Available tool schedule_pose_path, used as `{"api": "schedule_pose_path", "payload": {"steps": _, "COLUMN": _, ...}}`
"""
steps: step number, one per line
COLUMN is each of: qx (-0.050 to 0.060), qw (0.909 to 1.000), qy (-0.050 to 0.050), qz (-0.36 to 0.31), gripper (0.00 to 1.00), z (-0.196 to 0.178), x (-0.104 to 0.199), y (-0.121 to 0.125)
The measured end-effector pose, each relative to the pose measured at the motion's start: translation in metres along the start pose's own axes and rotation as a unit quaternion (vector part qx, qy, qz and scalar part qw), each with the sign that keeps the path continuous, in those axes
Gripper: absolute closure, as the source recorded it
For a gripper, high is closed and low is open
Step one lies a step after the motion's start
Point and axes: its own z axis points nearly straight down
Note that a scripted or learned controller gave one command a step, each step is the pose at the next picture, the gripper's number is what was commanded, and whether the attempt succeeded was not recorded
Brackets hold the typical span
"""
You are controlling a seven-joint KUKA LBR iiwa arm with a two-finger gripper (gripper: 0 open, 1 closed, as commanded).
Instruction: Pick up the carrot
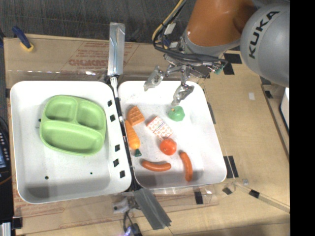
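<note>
The carrot [132,136] is orange with a small green end and lies along the left wall of the right bin [209,132], just below a ridged orange waffle piece [135,115]. My gripper [167,86] hangs over the bin's far edge, above and to the right of the carrot. Its two fingers are spread wide apart, open, with nothing between them. The right fingertip [179,95] is just above a green toy [176,113].
The right bin also holds a red-and-white carton [159,127], a tomato [168,146] and two sausages [156,165] [186,165]. A green divided plate [74,124] sits in the left bin [29,181]. A metal clip [116,50] stands at the divider's far end.
</note>
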Motion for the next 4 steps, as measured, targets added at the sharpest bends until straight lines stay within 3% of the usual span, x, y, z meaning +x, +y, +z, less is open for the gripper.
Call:
{"api": "schedule_pose_path", "payload": {"steps": 1, "qx": -0.002, "qw": 0.9922, "qy": 0.001, "qz": -0.125, "gripper": 0.0, "z": 0.017, "x": 0.028, "y": -0.017}}
{"api": "schedule_pose_path", "payload": {"steps": 2, "qx": -0.004, "qw": 0.9923, "qy": 0.001, "qz": -0.124, "gripper": 0.0, "z": 0.111, "x": 0.019, "y": -0.001}}
{"api": "schedule_pose_path", "payload": {"steps": 3, "qx": -0.004, "qw": 0.9557, "qy": 0.001, "qz": -0.294, "gripper": 0.0, "z": 0.106, "x": 0.017, "y": 0.027}}
{"api": "schedule_pose_path", "payload": {"steps": 4, "qx": -0.005, "qw": 0.9555, "qy": 0.0, "qz": -0.295, "gripper": 1.0, "z": 0.096, "x": 0.016, "y": 0.027}}
